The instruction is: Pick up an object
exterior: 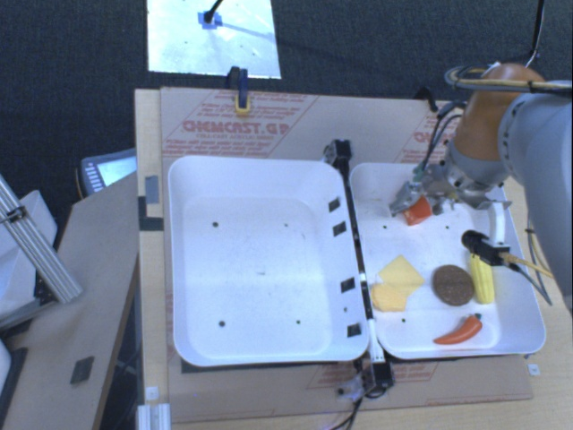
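Observation:
My gripper (414,201) is down in the upper part of the right bin (519,330), reaching in from the right. A small red-orange object (418,212) lies right at its tip, partly covered by it. Whether the object is gripped or only touched is hidden from this angle. Lower in the same bin lie a pale yellow wedge (401,272), a yellow-orange piece (388,297), a brown disc (453,285), a yellow corn cob (483,280) and a red chili pepper (458,330).
The left bin (260,267) stands beside the right one, joined along a black-clipped divider (351,240). Both rest on a cardboard sheet (242,128). The grey arm (528,141) covers the right bin's far right corner.

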You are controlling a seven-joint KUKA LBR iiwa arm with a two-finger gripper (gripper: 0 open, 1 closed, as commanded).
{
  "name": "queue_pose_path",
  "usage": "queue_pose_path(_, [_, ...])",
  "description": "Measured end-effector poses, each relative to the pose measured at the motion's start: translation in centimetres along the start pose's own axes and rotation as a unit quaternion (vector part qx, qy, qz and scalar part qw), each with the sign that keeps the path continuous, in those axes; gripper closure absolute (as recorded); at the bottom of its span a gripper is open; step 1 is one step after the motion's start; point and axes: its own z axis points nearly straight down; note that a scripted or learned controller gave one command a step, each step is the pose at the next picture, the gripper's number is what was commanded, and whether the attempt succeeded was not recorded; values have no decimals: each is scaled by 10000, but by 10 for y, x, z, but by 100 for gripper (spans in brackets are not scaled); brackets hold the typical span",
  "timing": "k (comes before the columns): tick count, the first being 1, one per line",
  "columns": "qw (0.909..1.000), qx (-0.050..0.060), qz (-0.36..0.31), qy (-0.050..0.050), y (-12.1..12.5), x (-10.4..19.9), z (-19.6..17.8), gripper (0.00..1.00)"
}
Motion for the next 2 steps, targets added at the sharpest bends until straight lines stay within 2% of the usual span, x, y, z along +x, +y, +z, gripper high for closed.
queue_pose_path(1, [10000, -1, -15, 1, 16, -11, 0, 0])
queue_pose_path(2, [10000, -19, -26, -6, 16, -11, -12, 100])
